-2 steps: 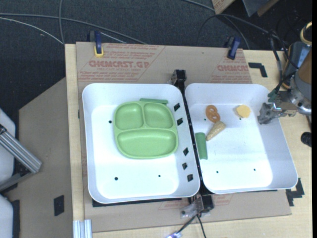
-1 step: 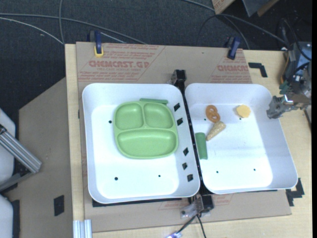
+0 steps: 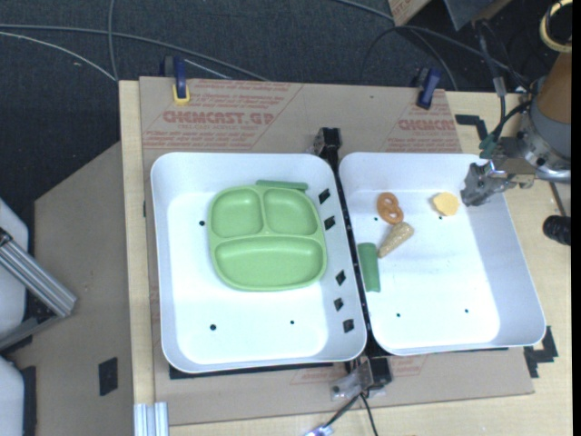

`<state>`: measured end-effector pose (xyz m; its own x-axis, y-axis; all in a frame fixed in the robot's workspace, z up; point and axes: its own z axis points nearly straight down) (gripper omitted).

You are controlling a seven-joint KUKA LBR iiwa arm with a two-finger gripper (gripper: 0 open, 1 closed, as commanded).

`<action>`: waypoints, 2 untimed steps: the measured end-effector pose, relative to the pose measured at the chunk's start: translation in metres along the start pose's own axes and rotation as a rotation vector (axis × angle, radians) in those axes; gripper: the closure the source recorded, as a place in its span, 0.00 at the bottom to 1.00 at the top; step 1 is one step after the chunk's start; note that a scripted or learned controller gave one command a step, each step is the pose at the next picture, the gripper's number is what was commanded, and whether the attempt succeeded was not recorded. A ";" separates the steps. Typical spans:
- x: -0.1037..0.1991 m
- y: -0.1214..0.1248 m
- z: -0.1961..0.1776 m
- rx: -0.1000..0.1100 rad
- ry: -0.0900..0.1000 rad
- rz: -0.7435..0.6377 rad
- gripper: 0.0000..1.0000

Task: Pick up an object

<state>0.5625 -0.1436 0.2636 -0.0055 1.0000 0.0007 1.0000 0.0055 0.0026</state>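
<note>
Lying just beside the gripper, whose closure could not be told, a yellow piece was judged light, rigid, best pinched across its edges.

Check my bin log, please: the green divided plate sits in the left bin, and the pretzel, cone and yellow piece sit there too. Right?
Not quite. The camera view shows the pretzel, cone and yellow piece in the right bin; the green divided plate sits in the left bin.
</note>
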 end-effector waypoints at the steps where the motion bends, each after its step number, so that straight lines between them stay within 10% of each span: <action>1: 0.048 0.021 0.016 0.003 0.001 0.000 1.00; 2: 0.110 0.034 0.019 0.002 0.002 -0.002 1.00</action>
<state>0.5963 -0.0332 0.2445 -0.0073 1.0000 0.0026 1.0000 0.0073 0.0005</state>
